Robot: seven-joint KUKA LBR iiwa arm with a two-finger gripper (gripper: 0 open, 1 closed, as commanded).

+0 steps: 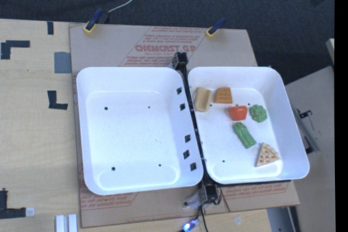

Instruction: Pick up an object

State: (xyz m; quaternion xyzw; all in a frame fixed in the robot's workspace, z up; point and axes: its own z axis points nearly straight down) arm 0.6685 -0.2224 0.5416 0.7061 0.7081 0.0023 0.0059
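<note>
- Object to pick: any of six small toy foods in the right bin [288, 117]; the left bin [92, 95] stands beside it
- Contents: tan bread piece [202, 99] near the dividing wall, orange waffle square [223, 95] just beside it, red tomato [237, 112] touching green broccoli [258, 113], green pickle [244, 135] below them, pizza wedge [266, 155] near the front corner
- Handling (judged): pieces look light, rigid and smooth, so likely slippery; the pickle offers narrow parallel sides, best pinched across its width; the pizza wedge lies flat and close to the wall, a harder target
- End effector: its state cannot be told
- Legible text: red "CHEMCAST" print on the cardboard sheet [163, 46] under the bins
</note>
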